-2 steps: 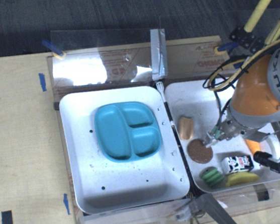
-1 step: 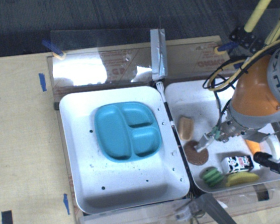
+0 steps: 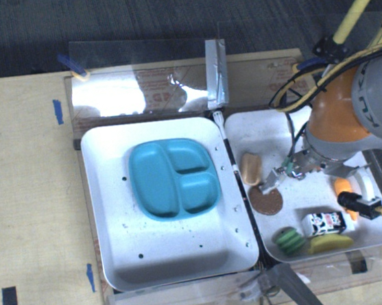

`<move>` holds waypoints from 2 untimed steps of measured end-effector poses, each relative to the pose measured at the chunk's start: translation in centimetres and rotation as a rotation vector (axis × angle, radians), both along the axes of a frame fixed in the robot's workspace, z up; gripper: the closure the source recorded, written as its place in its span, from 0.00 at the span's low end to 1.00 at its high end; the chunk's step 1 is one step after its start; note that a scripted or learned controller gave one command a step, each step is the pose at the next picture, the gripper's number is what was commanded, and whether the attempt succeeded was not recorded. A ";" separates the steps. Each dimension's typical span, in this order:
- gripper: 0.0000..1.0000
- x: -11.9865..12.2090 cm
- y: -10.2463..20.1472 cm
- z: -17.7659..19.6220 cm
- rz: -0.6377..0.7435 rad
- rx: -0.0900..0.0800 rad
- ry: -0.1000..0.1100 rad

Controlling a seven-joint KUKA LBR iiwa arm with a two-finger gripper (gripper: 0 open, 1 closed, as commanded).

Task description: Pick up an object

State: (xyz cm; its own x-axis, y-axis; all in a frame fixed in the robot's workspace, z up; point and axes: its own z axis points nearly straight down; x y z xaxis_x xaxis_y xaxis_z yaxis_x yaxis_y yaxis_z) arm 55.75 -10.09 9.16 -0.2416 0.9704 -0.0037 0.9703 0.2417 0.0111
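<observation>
Camera view, bottom of frame first: the right bin holds all the loose items, so I read it as the pick side.

- Along its lower edge there are 3 items in a tight row: a green piece, a yellow piece and a white carton with black print. The carton touches the yellow piece. They are too crowded for a clean grab.
- Just above them on the right is an orange piece, close to the bin wall.
- Mid bin is the brown disc, lying flat with bare bin floor on its lower side. It looks like the likely target.
- The pincer is low at the disc's upper edge, touching it or just above. I can't tell how far open it is, and nothing shows as held.
- The arm comes in from the right at a slant, so the tip points toward frame left.
- The tan chunk is just above the disc, against the divider wall. There is a risk of nudging it.

The left bin has 1 blue divided tray lying flat at its centre.

At the top of the frame a clear panel stands behind both bins on the surface.
</observation>
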 end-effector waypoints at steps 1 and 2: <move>0.00 1.2 -0.1 0.0 -0.139 0.002 0.000; 0.00 -0.6 0.0 0.1 -0.202 0.003 -0.007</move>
State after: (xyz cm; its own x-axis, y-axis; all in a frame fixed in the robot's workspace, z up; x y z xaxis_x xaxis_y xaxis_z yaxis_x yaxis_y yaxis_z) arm 55.14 -10.10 9.24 -0.0418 0.9991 -0.0021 0.9989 0.0419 0.0188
